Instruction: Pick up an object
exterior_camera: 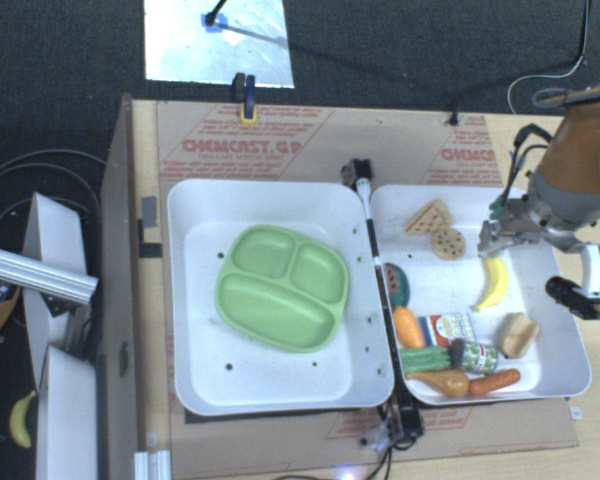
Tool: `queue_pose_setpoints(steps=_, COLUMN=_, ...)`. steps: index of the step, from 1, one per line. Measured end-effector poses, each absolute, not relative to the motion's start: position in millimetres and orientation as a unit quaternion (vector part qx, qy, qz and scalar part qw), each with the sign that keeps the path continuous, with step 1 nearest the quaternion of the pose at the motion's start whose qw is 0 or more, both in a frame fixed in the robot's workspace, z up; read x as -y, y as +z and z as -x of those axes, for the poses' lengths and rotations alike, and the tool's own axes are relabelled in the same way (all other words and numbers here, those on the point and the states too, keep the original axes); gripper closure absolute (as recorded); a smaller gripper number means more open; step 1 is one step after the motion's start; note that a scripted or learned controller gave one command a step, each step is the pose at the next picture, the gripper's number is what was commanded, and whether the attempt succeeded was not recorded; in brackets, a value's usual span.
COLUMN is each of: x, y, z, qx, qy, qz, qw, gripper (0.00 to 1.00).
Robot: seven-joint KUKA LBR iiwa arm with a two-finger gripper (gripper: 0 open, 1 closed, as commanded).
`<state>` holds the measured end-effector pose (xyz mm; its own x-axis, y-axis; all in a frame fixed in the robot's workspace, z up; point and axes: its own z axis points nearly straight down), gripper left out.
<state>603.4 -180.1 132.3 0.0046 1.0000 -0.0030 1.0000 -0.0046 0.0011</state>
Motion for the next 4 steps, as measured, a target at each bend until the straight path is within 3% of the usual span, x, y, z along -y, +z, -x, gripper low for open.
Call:
queue_pose_setpoints(steps=1, x=175.9, y=130.5, z=-605.8, qx=-0.708, qy=0.0006, qz=-0.707, qw=0.001, gripper=0.00)
queue_pose_setpoints(steps=2, x=192.7, y=81.7, z=-580.3, qx=-0.707, qy=-0.0009, qz=-0.708, qw=-0.001, gripper=0.00)
queue_pose_setpoints(steps=3, x=191.9, y=95.6, z=-583.4, qx=-0.708, qy=0.0013, qz=-0.707, qw=0.002, gripper=1.00)
queue_pose_setpoints(steps=4, x=142.9, y=193.4, z=-545.2, qx=-0.709, qy=0.0021, qz=-0.705, qw=0.002, gripper=1.00)
